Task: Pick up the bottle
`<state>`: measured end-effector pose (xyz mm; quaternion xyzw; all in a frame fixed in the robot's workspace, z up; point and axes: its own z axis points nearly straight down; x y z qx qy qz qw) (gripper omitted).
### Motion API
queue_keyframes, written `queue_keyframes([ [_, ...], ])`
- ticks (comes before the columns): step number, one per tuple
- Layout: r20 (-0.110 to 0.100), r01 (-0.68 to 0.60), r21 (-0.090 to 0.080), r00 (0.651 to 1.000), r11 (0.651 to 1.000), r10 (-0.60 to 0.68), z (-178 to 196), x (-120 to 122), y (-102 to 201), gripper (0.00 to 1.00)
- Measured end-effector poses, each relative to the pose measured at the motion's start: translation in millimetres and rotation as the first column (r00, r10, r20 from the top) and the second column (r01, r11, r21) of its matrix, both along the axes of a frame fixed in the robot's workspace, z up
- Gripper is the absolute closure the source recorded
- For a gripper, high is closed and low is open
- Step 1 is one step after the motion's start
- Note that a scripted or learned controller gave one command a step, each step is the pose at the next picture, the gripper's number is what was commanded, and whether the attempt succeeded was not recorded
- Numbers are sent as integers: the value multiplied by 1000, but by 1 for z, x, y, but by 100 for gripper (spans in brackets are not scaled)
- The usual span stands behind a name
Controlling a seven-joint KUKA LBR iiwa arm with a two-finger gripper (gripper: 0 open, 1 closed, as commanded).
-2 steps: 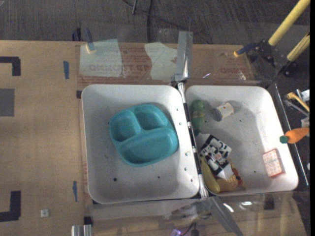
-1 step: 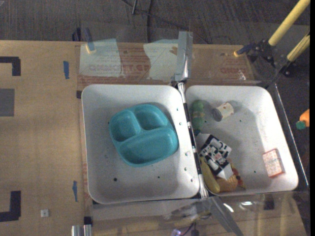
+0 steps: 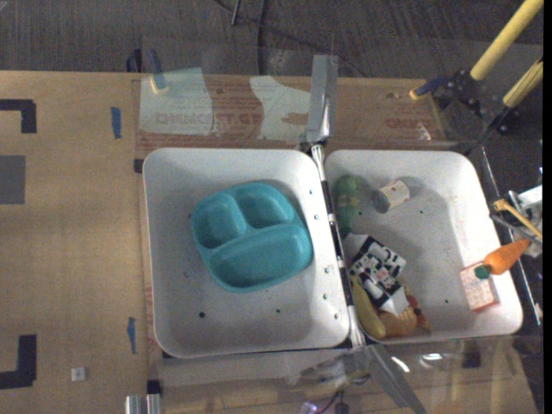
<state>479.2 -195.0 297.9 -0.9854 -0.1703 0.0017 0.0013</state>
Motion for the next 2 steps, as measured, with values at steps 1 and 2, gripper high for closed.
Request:
queue_keyframes([
  [1, -1, 52, 1, 999, 999, -52, -27, 0, -28, 100],
  [2, 0, 127, 0, 992, 992, -127, -83, 0, -28, 100],
])
